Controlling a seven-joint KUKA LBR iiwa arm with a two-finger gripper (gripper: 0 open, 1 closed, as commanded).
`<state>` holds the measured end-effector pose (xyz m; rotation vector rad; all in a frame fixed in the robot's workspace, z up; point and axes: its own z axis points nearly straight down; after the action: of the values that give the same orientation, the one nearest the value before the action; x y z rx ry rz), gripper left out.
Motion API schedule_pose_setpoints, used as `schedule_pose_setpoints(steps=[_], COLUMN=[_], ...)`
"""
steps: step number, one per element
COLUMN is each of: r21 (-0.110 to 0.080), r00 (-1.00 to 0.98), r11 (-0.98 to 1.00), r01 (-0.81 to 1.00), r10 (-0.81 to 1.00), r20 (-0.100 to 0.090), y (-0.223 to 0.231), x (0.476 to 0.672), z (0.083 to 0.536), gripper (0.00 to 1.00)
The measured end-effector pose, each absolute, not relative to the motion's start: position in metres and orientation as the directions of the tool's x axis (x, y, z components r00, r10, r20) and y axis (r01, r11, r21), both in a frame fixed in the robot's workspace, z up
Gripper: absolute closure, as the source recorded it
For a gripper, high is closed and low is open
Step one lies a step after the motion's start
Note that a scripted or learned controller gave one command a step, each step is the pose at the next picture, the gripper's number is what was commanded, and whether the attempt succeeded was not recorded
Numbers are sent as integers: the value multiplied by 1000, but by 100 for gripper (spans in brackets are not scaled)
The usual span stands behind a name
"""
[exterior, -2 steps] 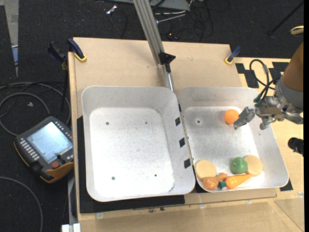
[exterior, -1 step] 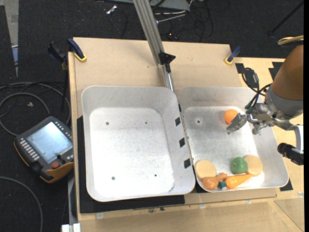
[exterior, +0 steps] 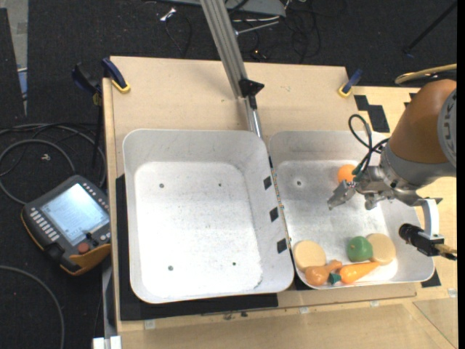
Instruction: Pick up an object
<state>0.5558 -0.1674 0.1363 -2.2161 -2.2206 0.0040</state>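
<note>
A wooden bench (exterior: 189, 93) carries two white bins; the left bin (exterior: 192, 209) lies well clear of the gripper (exterior: 356, 195), which hovers, fingers spread, over bare floor in the right bin (exterior: 305, 158), toy food (exterior: 349, 257) crowding the near rim below it.

Worktop: you have a pale wooden worktop (exterior: 189, 93) with bare board along its far side.
Left bin: a shallow white bin (exterior: 138, 195) sits on your worktop's left half, over a dark mat (exterior: 123, 297) showing at its near-left edge.
Right bin: a second white bin (exterior: 305, 158) sits just beside it, their rims touching in the middle.
Clamps: you can see yellow-tipped clamps at the far corners, one left (exterior: 115, 75), one right (exterior: 350, 82).
Tape: black tape patches (exterior: 374, 115) lie on the board's far right.
</note>
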Motion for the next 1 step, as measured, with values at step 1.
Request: schedule_pose_setpoints(steps=[1], r21=[1], r00=[0], r11=[0], r01=[1000], r10=[1000], r20=[0], y=[-168], x=[557], z=[150], gripper=[100])
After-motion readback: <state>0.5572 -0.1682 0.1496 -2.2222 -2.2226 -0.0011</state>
